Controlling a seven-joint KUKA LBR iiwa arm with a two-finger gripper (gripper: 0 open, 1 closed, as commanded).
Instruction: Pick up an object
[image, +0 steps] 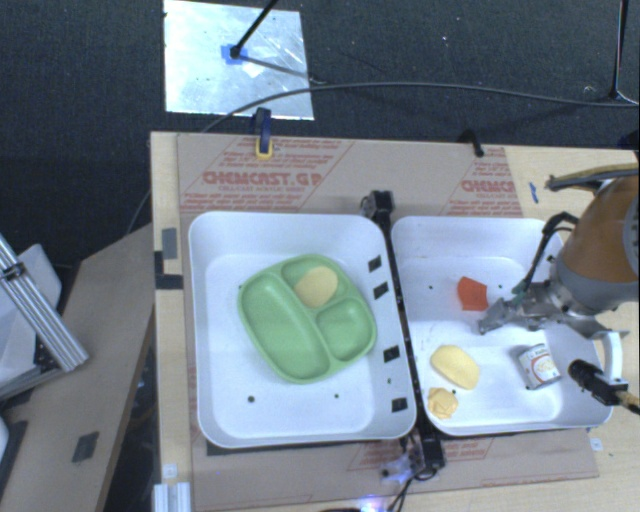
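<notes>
Reaching: the arm (600, 245) comes in from the right, its gripper (497, 320) low over the right bin (430, 245), just right of and below the red block (472, 293).
Pincer state: too blurred and dark to say whether it is apart or together; nothing can be seen caught in it.
Nearest target: the red block, lying flat on the bin floor, close to the tip but seemingly apart from it.
Doing it well: I would centre the tip over one item, come straight down and close across its narrow side; the block's flat faces look easier than the rounded yellow pieces.
Risk: a sideways nudge may simply push the block away.
Right bin holds: the red block, a yellow lump (455, 366), a smaller yellow piece (442, 402) by the front wall, a small labelled can (539, 365).
Left bin (225, 400) holds: a green divided plate (275, 335) with a yellow item (317, 287) in its upper compartment.
</notes>
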